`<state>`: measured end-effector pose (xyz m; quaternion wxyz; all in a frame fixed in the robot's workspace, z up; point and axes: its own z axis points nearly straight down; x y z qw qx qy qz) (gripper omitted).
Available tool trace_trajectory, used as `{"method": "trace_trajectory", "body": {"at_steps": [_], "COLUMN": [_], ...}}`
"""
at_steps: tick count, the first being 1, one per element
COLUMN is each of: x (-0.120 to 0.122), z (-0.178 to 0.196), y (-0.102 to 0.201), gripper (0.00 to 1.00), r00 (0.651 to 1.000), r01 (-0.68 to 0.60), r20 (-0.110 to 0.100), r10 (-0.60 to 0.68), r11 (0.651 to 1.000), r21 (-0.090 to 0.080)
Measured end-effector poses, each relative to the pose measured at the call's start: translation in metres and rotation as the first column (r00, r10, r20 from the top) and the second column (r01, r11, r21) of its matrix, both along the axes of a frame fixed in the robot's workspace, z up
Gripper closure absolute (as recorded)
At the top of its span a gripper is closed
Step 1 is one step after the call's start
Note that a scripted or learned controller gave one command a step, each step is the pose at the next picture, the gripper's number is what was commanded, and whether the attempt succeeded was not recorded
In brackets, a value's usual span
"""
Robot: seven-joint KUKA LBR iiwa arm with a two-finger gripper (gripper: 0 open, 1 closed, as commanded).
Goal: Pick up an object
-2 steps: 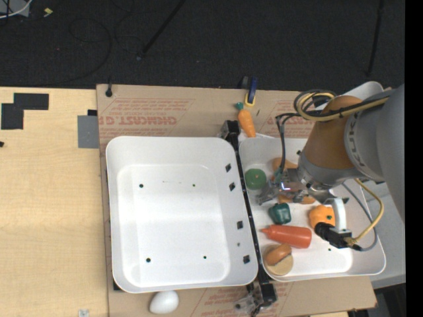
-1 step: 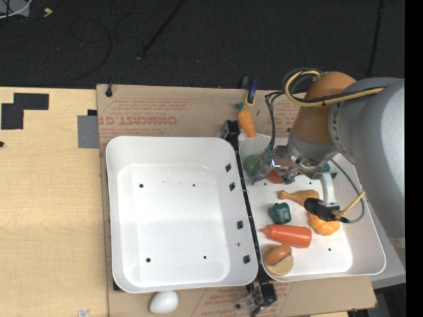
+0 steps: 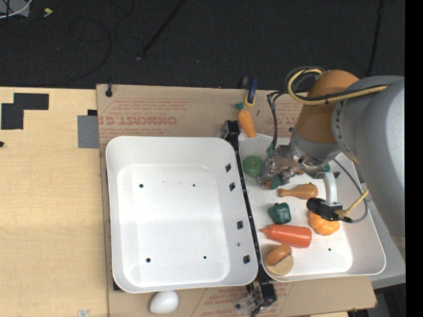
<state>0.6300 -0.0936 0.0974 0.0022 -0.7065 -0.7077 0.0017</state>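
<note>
Bulky grey arm (image 3: 373, 121) with orange band (image 3: 324, 111) (yellow and black cables looped above), metallic hand (image 3: 281, 170)

A pale wooden benchtop (image 3: 46, 203) with dark patches fills nine o'clock, a printed cardboard sheet (image 3: 165, 114) lies at the centre under the bins, and dark carpeted floor (image 3: 198, 32) with loose cables (image 3: 158, 28) spans twelve o'clock.
</note>
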Motion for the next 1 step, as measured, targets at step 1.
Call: {"method": "trace_trajectory", "body": {"at_steps": [1], "x": [0.0164], "z": [0.0968], "y": [0.0779], "gripper": [1.00], "r00": [1.000], "r01": [-0.006], "r20": [0.014], "r10": [0.006], "r11": [1.000], "r21": [0.002]}}
